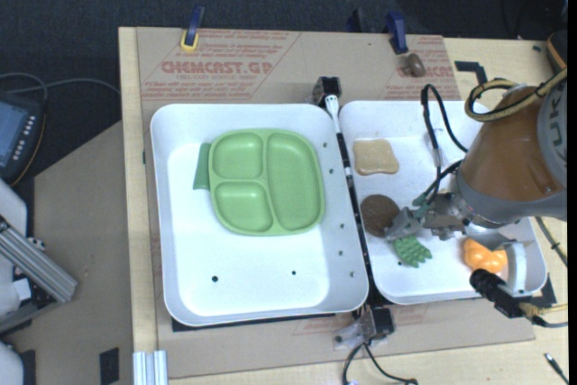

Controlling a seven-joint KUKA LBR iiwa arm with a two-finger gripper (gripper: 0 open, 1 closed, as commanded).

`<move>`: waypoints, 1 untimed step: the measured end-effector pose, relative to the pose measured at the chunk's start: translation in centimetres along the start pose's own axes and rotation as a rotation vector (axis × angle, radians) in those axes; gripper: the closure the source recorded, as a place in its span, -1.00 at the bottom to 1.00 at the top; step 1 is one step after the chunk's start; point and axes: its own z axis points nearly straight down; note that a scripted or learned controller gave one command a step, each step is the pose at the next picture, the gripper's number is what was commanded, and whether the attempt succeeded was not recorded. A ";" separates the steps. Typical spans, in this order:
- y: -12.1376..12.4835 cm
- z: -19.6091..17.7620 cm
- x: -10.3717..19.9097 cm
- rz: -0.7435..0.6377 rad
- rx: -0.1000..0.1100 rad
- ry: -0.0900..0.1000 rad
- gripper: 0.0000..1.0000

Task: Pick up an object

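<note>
The right bin (397, 282) holds a tan bread-like piece (375, 157), a dark brown round object (378, 212), a small green leafy toy (412, 251) and an orange object (485, 257). My gripper (407, 224) reaches in from the right and hangs low over the bin, between the brown round object and the green toy. Nothing visibly sits between its fingers. The arm's orange band and grey wrist (509, 171) cover the right part of that bin.
The left bin (180, 275) carries a light green divided plate (267, 180) lying on a darker green piece (201, 167). A black cable (434, 117) loops over the right bin's far side. Clamps sit along the bench's far edge.
</note>
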 end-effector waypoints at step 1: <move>-0.1 3.7 0.1 0.001 -0.001 0.000 -1.00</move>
